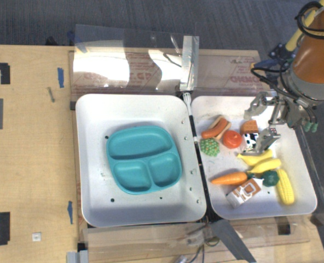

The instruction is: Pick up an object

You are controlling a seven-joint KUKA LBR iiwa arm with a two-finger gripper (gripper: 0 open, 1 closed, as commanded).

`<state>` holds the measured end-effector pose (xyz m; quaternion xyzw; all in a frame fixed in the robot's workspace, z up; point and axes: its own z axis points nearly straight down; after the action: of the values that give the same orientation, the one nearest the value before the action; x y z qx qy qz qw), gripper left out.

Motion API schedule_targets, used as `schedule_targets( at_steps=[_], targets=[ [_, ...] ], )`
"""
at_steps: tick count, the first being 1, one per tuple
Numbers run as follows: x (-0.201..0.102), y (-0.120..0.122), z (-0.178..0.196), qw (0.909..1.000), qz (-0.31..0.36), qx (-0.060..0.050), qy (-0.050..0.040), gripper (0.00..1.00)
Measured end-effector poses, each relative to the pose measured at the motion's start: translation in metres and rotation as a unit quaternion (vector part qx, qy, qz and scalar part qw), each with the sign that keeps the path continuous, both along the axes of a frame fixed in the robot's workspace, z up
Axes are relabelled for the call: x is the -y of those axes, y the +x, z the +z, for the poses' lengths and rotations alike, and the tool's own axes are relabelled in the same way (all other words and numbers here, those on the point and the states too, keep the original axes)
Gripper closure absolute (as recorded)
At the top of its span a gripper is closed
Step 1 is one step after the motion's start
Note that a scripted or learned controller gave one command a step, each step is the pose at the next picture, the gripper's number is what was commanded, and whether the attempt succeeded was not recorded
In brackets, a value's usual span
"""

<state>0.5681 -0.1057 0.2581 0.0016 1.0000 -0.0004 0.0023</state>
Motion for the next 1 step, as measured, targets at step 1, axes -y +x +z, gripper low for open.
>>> schedule_targets(
  at_steps=[1],
  targets=[
    [0.0306, 0.0466, -0.168, 0.9979, 0.065, 0.005, -0.0013, 0.0]
  ],
)
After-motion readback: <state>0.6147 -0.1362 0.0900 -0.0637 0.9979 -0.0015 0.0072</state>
